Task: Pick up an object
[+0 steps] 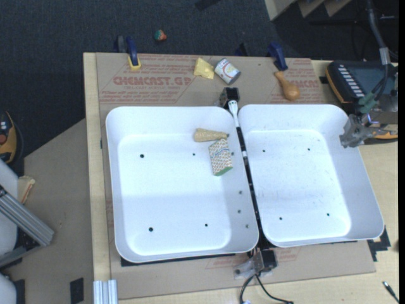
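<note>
Both white bins point(126, 189) sit on board printed "CHEMCAST" point(142, 80); claw point(352, 135) state unclear at right rim.

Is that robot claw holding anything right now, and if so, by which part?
Nothing is held. The gripper sits at the right bin's far edge, away from the two objects in the left bin.

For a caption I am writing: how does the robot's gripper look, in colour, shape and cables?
The gripper is a small, blocky piece of dull grey metal beside the shallow white right bin. Thin dark cables rise from it, and an orange patch shows behind it. Markings are too small to read.
</note>
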Robot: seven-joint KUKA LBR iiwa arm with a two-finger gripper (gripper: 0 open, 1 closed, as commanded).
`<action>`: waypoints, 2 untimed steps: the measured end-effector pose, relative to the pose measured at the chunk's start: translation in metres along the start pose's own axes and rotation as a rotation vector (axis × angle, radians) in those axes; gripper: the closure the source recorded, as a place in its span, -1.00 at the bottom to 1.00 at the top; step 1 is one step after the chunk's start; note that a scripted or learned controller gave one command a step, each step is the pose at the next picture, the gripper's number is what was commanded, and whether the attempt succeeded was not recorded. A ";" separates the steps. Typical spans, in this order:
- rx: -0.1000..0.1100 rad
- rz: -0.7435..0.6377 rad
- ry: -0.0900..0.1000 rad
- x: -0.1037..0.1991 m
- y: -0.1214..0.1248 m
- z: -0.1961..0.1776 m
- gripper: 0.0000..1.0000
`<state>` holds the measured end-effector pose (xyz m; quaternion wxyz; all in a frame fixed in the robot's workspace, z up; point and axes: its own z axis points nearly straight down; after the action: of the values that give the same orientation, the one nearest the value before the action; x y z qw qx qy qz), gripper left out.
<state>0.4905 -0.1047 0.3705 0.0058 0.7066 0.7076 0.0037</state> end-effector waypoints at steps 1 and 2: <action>0.024 -0.002 0.006 0.041 -0.014 0.103 1.00; -0.006 0.001 -0.001 0.024 0.008 -0.039 1.00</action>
<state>0.4977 -0.0810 0.4093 0.0082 0.7068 0.7073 0.0056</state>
